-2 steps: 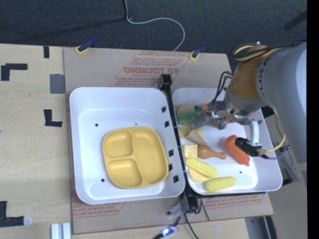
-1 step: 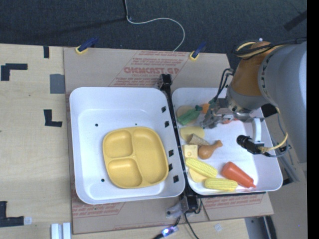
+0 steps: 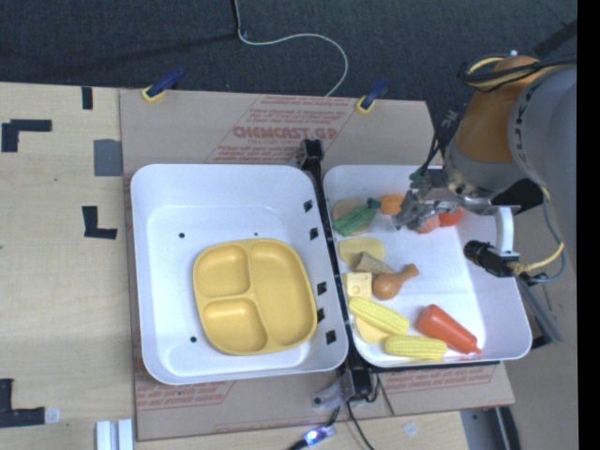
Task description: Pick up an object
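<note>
1. Gripper (image 3: 419, 212) sits low over the far part of the right bin (image 3: 497, 293), reaching in from the right; whether its fingers are spread or pressed together cannot be told
2. Red toy (image 3: 444, 218) lies directly beside the gripper tip, touching or partly under it; no item is seen between the fingers
3. Green vegetable (image 3: 356, 217) lies near the bin's left wall, just left of the gripper, with a small orange piece (image 3: 391, 203) between them
4. Drumstick (image 3: 396, 280) rests mid-bin, next to a pale yellow slice (image 3: 361, 249) and a yellow block (image 3: 358, 284)
5. Two corn cobs (image 3: 380, 317) lie along the near edge, with a carrot (image 3: 446, 327) to their right
6. Left bin (image 3: 155, 251) holds a yellow divided plate (image 3: 254, 295), well apart from the gripper
</note>
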You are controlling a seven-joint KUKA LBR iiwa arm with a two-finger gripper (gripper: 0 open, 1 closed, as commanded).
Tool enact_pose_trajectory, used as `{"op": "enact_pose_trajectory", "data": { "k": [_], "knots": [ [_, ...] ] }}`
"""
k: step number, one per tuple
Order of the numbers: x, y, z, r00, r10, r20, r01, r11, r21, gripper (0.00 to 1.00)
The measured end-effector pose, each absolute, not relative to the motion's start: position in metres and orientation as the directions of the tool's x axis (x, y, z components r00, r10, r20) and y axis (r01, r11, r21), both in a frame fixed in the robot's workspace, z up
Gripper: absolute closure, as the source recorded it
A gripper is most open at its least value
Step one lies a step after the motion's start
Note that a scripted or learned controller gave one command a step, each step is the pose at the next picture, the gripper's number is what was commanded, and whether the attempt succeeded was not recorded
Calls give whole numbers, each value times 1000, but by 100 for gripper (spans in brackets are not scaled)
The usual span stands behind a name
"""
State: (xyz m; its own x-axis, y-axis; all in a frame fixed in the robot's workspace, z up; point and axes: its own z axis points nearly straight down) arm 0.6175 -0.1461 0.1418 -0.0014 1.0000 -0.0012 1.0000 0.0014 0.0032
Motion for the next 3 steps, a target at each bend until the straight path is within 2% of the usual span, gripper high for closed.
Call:
{"op": "enact_pose_trajectory", "data": {
  "k": [1,2,3],
  "knots": [
    [628,-140,194,-2,1000,-1,1000,2,4,100],
    [628,-140,226,-1,1000,0,1000,1,2,100],
    [582,-106,216,-3,1000,1,1000,3,-5,100]
  ]
}}
